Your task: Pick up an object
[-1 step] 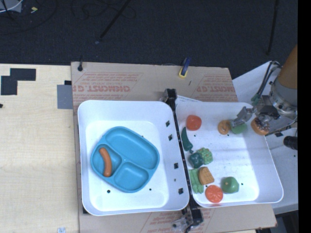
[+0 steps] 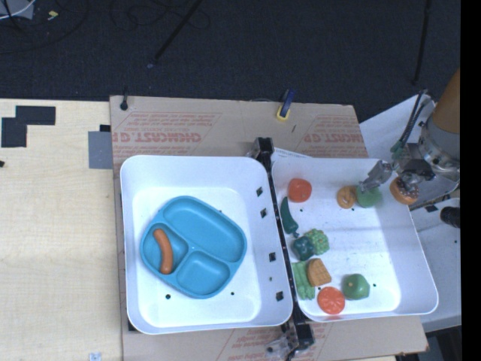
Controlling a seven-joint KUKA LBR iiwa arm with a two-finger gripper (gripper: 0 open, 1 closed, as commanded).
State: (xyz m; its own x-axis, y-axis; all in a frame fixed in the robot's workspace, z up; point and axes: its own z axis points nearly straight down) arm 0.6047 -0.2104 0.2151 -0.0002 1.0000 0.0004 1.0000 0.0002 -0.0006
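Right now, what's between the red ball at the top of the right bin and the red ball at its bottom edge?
In the camera view, between the upper red ball and the lower red ball: a green leafy toy, a dark teal piece and an orange wedge.

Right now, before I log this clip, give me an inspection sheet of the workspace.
Surface: bench with cardboard sheet under two white bins.
Job's things: right bin holds an orange-red ball, a dark green vegetable, a broccoli-like piece, an orange block, a red tomato, a green round fruit, a small orange piece and a green piece.
Clutter: left bin holds a blue divided plate with a sausage in one compartment.
Grippers: gripper over the right bin's far right edge; grasp cannot be judged.
Cables: dark cables on the floor behind.
Surroundings: dark carpet.
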